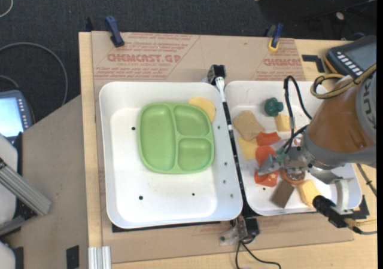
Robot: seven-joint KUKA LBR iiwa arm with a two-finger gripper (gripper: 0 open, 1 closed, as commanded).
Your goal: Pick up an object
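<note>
**Gripper low over the red pieces in the right bin**

I see the arm (344,124) reaching in from the right, its orange band sitting over the right bin (254,205). The gripper (276,165) is down among the clutter near the middle of that bin. Its metal tip sits right at the red pieces (265,154), a small cluster of orange-red shapes. From this angle I cannot tell whether the claw is open or closed, nor whether anything is caught in it; the tip and the red pieces overlap in my view.

Around that spot, still in the right bin: a tan slab (248,124) lies just up and left of the red pieces, a pale yellow piece (246,148) lies beside the bin's left wall, and a brown block (283,193) lies tilted just below the gripper. A yellow chunk (308,191) rests next to the brown block on its right. Further back, a dark green lump (273,106) sits near the bin's far wall, with a small yellow block (282,122) just below it.

The left bin (119,202) holds a green divided plate (176,137), lying flat. A pale yellow disc (204,106) peeks out at the plate's upper right corner, touching its rim.
</note>
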